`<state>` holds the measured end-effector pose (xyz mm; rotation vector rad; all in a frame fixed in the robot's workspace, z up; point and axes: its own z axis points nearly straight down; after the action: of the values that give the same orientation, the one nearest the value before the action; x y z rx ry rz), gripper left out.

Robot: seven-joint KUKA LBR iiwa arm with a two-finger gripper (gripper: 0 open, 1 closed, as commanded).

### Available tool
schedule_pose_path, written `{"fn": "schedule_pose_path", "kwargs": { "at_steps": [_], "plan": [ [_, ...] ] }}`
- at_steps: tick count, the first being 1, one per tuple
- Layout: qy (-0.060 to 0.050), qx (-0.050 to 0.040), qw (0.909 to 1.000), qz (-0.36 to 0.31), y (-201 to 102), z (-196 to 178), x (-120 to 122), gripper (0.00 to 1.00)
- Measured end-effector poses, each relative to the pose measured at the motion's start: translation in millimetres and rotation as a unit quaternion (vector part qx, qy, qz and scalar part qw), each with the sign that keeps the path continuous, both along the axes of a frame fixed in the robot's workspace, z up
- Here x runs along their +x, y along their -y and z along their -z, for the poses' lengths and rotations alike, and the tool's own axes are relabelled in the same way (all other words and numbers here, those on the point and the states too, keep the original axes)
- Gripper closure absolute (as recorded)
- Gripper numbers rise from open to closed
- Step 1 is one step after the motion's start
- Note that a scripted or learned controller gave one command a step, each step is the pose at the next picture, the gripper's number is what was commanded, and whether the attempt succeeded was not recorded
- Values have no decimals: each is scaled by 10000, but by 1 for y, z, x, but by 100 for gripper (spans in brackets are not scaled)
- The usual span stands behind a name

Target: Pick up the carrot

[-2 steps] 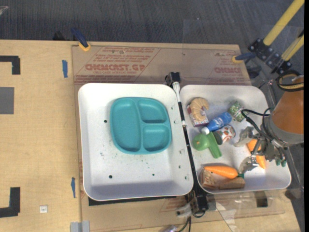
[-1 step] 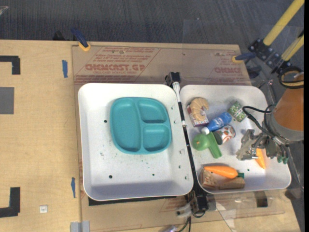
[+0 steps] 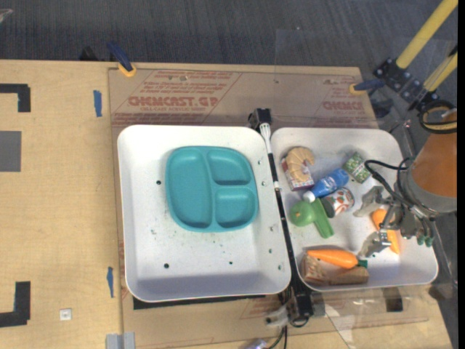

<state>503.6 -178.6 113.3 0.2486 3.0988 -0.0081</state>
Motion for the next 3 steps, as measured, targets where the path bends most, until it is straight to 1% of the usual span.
{"fn": "schedule_pose_path", "kwargs": {
  "at_steps": [1, 2, 3],
  "plan": [
    [49, -14, 10000, -9, 0, -11, 3, 100],
    [42, -11, 10000, -10, -1, -11, 3, 0],
    [-88, 21, 9999, -95, 26, 24, 19, 0]
  ]
}}
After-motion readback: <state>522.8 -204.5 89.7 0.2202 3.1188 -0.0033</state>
